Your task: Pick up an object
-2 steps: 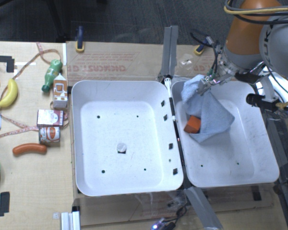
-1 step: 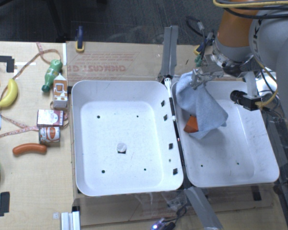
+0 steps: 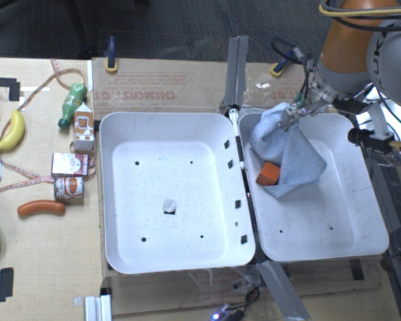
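A light blue cloth (image 3: 291,156) lies in the right bin (image 3: 341,226), with its top corner drawn up to my gripper (image 3: 293,114). The gripper is at the bin's far left part and is shut on that corner of the cloth. The rest of the cloth hangs and spreads down toward the bin floor. An orange block (image 3: 269,174) sits under the cloth's left edge, partly covered. A small pale round object (image 3: 170,207) rests on the floor of the left bin (image 3: 120,199).
A metal divider post (image 3: 236,72) stands between the bins at the back. Left of the bins, on the wooden bench, lie a banana (image 3: 10,132), a green bottle (image 3: 72,103), a small carton (image 3: 83,129), a can (image 3: 69,188) and a sausage (image 3: 41,208).
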`<state>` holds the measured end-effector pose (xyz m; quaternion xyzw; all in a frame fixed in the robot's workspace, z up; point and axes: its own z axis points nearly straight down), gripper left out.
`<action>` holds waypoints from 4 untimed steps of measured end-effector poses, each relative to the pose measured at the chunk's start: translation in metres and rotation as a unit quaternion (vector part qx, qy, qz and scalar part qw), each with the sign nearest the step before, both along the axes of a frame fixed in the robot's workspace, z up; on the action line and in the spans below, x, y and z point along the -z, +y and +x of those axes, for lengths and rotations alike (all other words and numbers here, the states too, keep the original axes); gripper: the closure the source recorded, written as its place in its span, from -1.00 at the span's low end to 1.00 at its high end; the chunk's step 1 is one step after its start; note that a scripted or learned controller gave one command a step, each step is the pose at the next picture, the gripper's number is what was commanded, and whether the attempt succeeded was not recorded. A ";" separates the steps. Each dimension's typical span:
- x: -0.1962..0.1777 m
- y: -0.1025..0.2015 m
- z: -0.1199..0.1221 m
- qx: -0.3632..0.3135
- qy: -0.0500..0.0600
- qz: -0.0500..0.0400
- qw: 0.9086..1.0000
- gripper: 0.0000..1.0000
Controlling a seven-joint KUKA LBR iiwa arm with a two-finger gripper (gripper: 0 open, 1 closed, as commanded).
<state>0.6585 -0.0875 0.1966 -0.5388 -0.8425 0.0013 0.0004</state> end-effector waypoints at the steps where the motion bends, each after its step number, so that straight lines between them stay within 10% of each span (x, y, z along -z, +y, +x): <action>1: -0.009 0.005 0.000 0.081 -0.001 0.000 0.997 1.00; 2: -0.010 0.005 0.000 -0.110 0.000 0.001 0.994 1.00; 4: -0.026 -0.002 0.000 0.009 -0.001 0.000 1.000 1.00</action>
